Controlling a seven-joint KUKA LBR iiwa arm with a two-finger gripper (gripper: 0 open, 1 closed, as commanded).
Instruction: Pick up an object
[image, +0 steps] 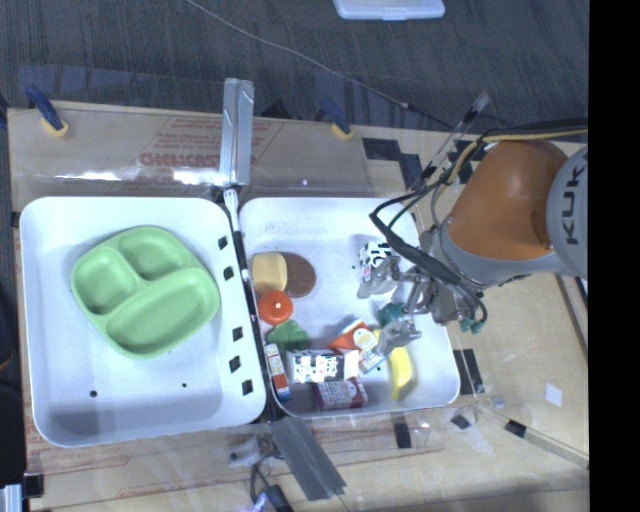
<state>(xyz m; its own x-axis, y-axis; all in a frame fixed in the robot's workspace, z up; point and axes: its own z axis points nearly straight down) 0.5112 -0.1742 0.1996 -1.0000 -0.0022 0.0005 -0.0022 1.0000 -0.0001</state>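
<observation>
Over the right bin (300, 215), the gripper (398, 312) hangs just above a yellow banana (400, 372) near the bin's right wall; whether its fingers are spread, I cannot tell.

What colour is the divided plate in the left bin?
Light green, seen clearly in the camera view: the divided plate.

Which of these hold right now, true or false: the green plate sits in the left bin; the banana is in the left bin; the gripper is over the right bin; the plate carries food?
1. The green plate sits in the left bin. True.
2. The banana is in the left bin. False: it lies in the right bin.
3. The gripper is over the right bin. True.
4. The plate carries food. False: its compartments are bare.
</observation>
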